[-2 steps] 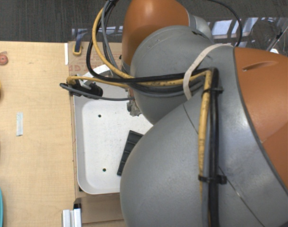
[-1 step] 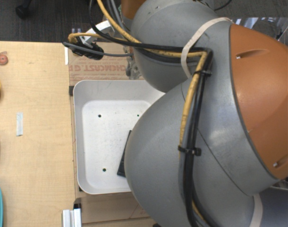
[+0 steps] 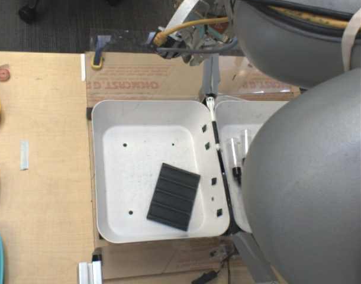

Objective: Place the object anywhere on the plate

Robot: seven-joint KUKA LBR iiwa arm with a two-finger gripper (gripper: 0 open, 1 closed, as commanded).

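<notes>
Arm (image 3: pixel 310 158) looms right of the dark ribbed block (image 3: pixel 173 195); its long axis tilts slightly; you cannot tell the jaws' state.

Robotics lab: grey arm (image 3: pixel 310 176) at 3 o'clock, two white bins (image 3: pixel 109 218) centre, cardboard-lined bench (image 3: pixel 139 78), office-chair base (image 3: pixel 35 7) at 11.

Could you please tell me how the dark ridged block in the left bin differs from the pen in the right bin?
The block is broad, flat and all dark, with ridges across it; the pen is thin, with a clear barrel and dark tip. The block lies tilted near the left bin's middle; the pen lies beside the right bin's left wall. Both lie flat on white floors.
</notes>
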